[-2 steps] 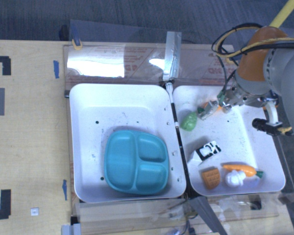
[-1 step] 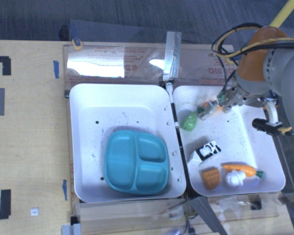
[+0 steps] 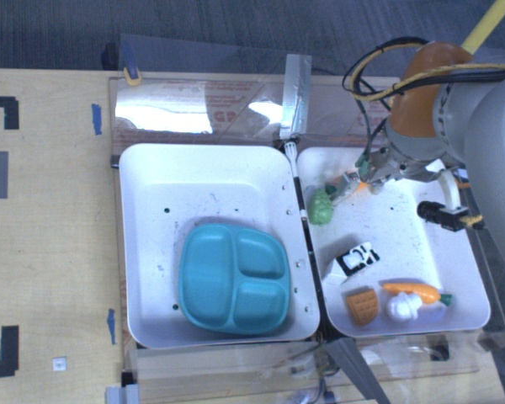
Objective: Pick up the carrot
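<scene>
An orange carrot [image 3: 411, 291] with a green top lies near the front right corner of the right bin [image 3: 475, 269]. A white toy [image 3: 401, 308] touches its front side. My gripper [image 3: 370, 175] is at the bin's back left, far from that carrot. Right under its tip is a small orange and green piece [image 3: 352, 188]; I cannot tell whether the gripper is touching it.
A green round toy [image 3: 320, 208] lies by the divider. A black and white object [image 3: 356, 259] sits mid-bin, and an orange-brown block [image 3: 362, 305] at the front. The left bin [image 3: 151, 171] holds a teal divided plate [image 3: 234, 279].
</scene>
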